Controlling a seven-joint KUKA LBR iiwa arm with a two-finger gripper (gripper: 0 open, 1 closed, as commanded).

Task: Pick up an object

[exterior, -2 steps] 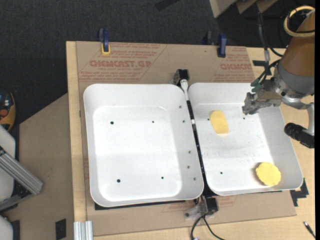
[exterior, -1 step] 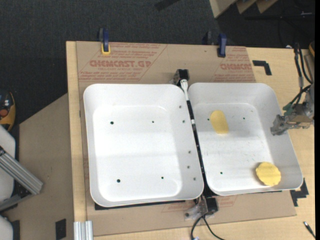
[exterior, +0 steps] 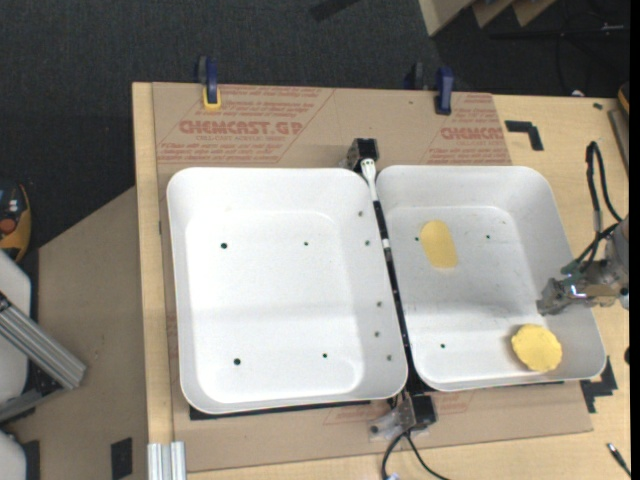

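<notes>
Two pieces: both yellow, both in the right bin [exterior: 480, 180]; oval piece [exterior: 438, 244] flat near mid-floor, round piece [exterior: 537, 348] at the near right corner, close to the wall.
Left bin [exterior: 270, 298]: well apart from both pieces; no part in this try, by the look of it.
Gripper [exterior: 566, 293]: low at the right bin's right edge, near the round piece but apart from it; nothing visibly held.
Grip state: cannot tell, too small and blurred at the frame's edge.
Likely target: round piece, judged by nearness alone.
Risk, wall clash: little room between round piece and bin wall; a descent slightly off towards the right could land on the rim or the sloped side instead of the floor.
Risk, empty close: both pieces low and flat-looking; a close made too high would pass over the top and come up with nothing.
Risk, shove: an off-centre touch could slide the round piece deeper into the corner or up the curved wall, harder to reach afterwards.
Risk, slip on lift: smooth rounded outline, so a grip on the edge rather than across the middle could squeeze it out.
Risk, cable [exterior: 594, 183]: loose black loop beside the right bin, near the arm's path; possible snag on a wide swing.
Safer choice, as a judgement: oval piece, open floor on all sides.
</notes>
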